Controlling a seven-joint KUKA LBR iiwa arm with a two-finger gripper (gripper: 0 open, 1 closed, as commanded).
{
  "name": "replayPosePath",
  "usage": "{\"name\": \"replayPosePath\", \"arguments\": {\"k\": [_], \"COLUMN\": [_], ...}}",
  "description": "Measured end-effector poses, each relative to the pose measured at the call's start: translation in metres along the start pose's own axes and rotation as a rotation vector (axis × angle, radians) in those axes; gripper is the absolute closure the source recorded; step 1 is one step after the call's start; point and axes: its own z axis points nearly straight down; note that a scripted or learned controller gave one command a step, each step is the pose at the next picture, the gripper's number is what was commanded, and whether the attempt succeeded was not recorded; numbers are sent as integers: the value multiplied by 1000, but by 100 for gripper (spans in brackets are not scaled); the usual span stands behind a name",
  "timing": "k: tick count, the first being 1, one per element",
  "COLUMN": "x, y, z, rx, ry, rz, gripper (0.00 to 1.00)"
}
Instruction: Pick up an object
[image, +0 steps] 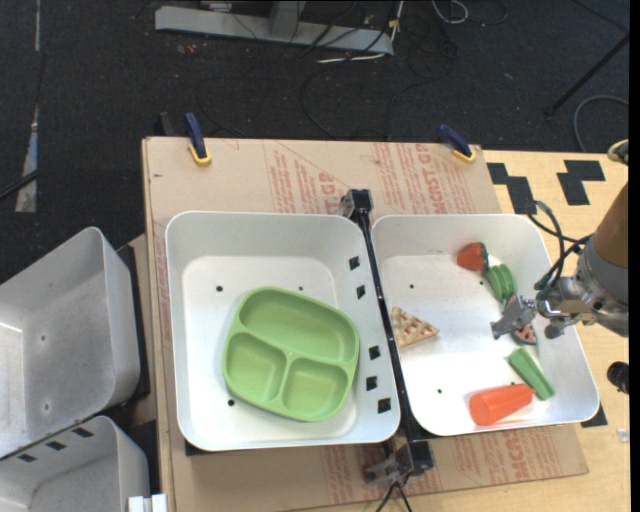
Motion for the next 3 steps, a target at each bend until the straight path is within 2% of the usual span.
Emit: {"name": "replayPosePath", "arguments": {"k": [1,2,3], "x": [1,7,6], "y": [3,0,2], "z": [-7,55,104], "rx": [-13,-8,-20], "ry": [-3,-1,-8], "rz": [-5,-2,-2], "gripper": [0,0,0]}}
